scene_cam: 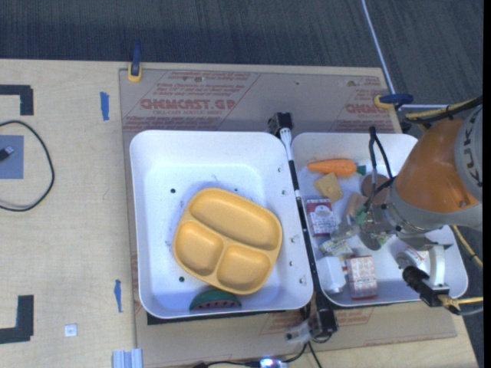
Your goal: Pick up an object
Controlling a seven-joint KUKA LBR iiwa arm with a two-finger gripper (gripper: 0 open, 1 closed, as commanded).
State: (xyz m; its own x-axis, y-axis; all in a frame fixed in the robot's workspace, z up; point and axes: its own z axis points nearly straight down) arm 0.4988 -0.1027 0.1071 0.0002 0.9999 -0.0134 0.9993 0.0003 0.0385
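Observation:
My gripper hangs low in the middle of the right bin, below the arm's orange band. It sits among small items: a tan wedge, a red and white packet, and a crumpled clear wrapper just to its left. An orange carrot lies at the bin's far edge. A second printed packet and a white piece lie near the front edge. The wrist hides whatever lies under the gripper.
The left bin holds a yellow three-part plate and a watermelon-slice toy at its front rim. A black clip stands between the bins at the back. Cables run along the bench's left and front.

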